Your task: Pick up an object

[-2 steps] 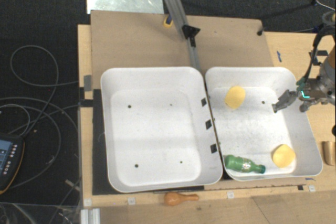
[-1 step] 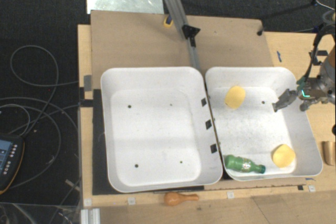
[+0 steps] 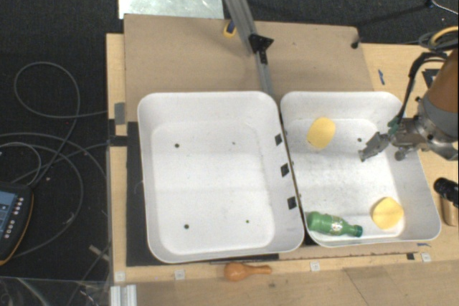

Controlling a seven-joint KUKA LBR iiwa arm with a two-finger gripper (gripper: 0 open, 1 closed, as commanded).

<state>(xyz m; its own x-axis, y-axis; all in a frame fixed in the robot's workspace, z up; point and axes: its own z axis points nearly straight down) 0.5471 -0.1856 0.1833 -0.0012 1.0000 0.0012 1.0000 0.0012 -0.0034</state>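
The left bin (image 3: 208,111) is lying bare, while in the right bin (image 3: 416,226) a green bottle (image 3: 333,225) is resting at the near edge between two yellow pieces – one (image 3: 321,132) further back, one (image 3: 386,213) near the corner. The gripper (image 3: 374,147) is hovering above the floor carrying nothing – how wide it stands, I cannot tell – so the approach seems underway; next it needs to settle over one piece and descend

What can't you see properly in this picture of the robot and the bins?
- Gripper, camera view: too small and blurred to tell its grip.
- Arm: cut off by the right edge.
- Green bottle: label too small to read.
- Device on the floor: cut off by the left edge.
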